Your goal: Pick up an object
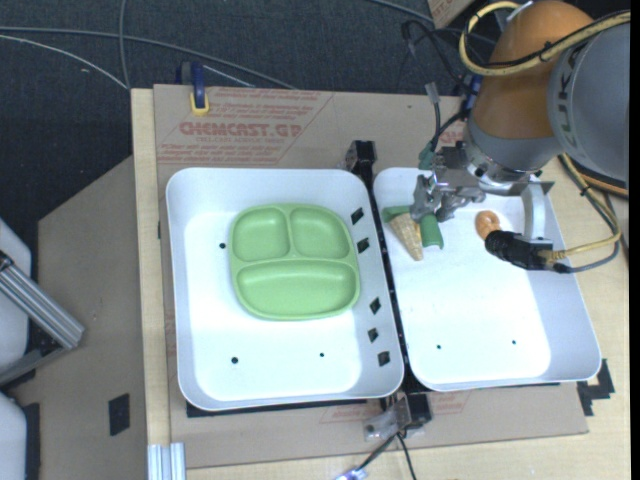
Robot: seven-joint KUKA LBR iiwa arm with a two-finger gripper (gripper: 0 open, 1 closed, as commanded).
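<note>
a brown board tabletop (250, 128) printed with red lettering is seen carrying two shallow white plastic bins side by side. in the left white bin (200, 368) a pale green plastic plate (295, 263) with three compartments is laid flat, slightly above the middle of the bin floor and apart from every wall.

the grey arm with the orange band (520, 78) is reached in from the right, and its claw (436, 200) is held low over the upper left corner of the right white bin (520, 358). whether the claw is spread, pressed together or pinching anything cannot be told, since its tip is masked by its own metal parts.

three loose things are gathered in that corner. a short green plastic piece (431, 232) is seen directly under the claw, jutting out below it towards the bin floor; whether it is touched by the claw cannot be made out. a tan wedge-shaped block (408, 236) is laid just beside the green piece on its left, near the wall shared with the left bin, with its narrow end pointed down the view. a small orange rounded lump (487, 223) is set to the right of the claw, apart from the other two things.

a small blue and yellow clip (200, 90) is fixed at the far left edge of the tabletop.
</note>
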